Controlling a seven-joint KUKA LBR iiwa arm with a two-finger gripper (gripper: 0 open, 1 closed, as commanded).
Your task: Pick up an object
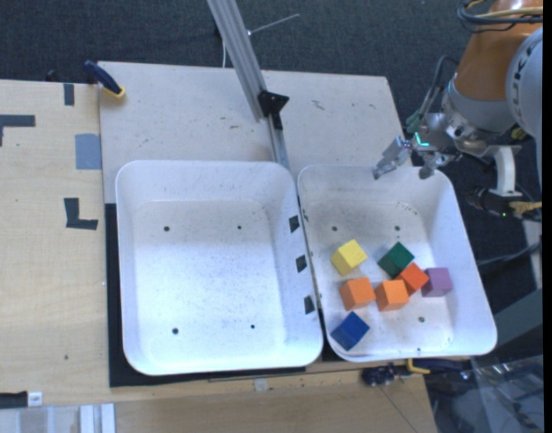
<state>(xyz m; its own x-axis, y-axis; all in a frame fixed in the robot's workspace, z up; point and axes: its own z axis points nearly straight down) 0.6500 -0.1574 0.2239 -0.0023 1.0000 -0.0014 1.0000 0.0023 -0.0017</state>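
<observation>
The bench (pixel 195 106) is carrying two shallow white bins side by side, and both are lying down-frame of the gripper. The left bin (pixel 132 242) is sitting well to the gripper's left and below it in the view. The right bin (pixel 456 233) is lying directly beneath and below the gripper, its far rim running just under the fingertips. The arm (pixel 497 70) is reaching in from the right, its orange band showing above the wrist, behind and to the right of the gripper. A slanted metal rail (pixel 244 57) is crossing the bench up-frame and to the gripper's left. The gripper (pixel 404 159) is hovering over the far right corner of the right bin; its two fingers are standing apart with nothing between them. The blocks are clustered in the near half of the right bin, well apart from the gripper and below it in the view. The blue block (pixel 351 330) is lying farthest from the gripper. The yellow block (pixel 348 256) and the green block (pixel 396 260) are lying nearest it. Three orange blocks (pixel 391 294) are sitting close together behind those two, and the purple block (pixel 437 281) is lying just beside the rightmost orange one.
</observation>
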